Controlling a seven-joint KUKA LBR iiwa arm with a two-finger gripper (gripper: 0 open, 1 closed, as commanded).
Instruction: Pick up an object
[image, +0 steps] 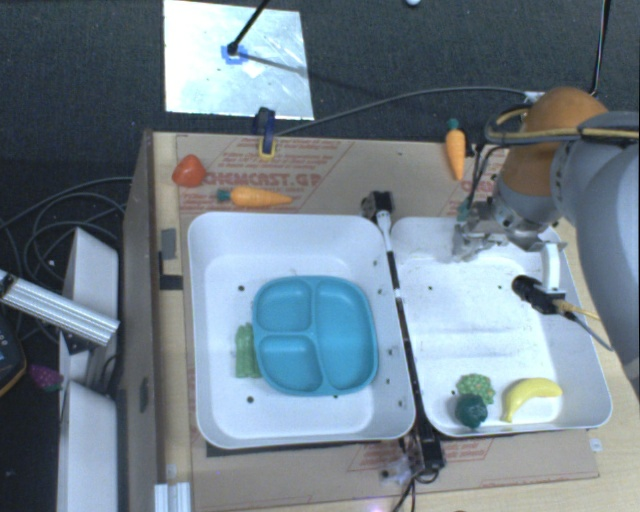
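Note:
In the right bin (500, 330), a yellow banana (528, 396) lies near the front right corner. Beside it to the left sit a light green broccoli-like piece (476, 384) and a dark green round thing (470, 410), touching each other. My gripper (468, 243) hangs over the bin's far edge, well behind those objects, and nothing shows between its fingers. The left bin (225, 300) holds a blue divided plate (314, 334) with a green strip (245, 352) lying along the plate's left side.
On the cardboard behind the bins lie a carrot (256, 198), a red tomato-like thing (189, 171) and another carrot (456, 152). A clamp (380, 207) sits where the bins meet. The arm covers the right side of the view.

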